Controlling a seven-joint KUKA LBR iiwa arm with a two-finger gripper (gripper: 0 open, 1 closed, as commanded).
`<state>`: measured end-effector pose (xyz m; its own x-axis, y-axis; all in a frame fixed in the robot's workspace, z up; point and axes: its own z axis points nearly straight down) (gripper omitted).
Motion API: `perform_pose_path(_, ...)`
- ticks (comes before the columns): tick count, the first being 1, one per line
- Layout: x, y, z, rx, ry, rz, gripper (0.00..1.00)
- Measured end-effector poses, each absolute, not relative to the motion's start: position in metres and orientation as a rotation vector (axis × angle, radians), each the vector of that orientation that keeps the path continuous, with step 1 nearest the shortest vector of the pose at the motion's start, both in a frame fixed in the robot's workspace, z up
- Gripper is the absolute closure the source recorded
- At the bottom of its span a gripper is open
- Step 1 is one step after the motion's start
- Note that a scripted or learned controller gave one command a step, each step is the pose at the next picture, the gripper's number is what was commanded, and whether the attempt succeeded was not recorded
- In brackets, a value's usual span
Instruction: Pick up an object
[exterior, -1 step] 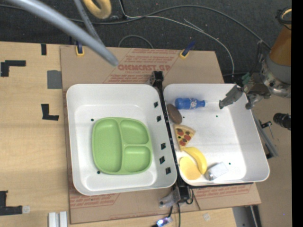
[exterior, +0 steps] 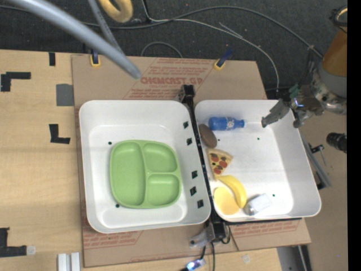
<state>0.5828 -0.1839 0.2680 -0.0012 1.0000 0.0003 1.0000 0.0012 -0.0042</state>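
1. Blue bottle point(exterior: 226, 123) lies on its side near the far wall of the right bin point(exterior: 287, 168).
2. Nearer the divider sit a brown oval object point(exterior: 208, 136), a pizza slice toy point(exterior: 219, 161), a yellow banana point(exterior: 232, 192) and a small grey-white item point(exterior: 258, 204).
3. Above the bin's far right corner the gripper point(exterior: 285, 113) hangs with fingers spread apart, nothing between them.
4. Beside it, the left bin point(exterior: 93, 129) holds a green divided plate point(exterior: 145, 173).
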Motion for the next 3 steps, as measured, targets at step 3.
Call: perform_pose_path(3,0.571,-0.184,0.091,-2.214,-2.216,0.009,0.0)
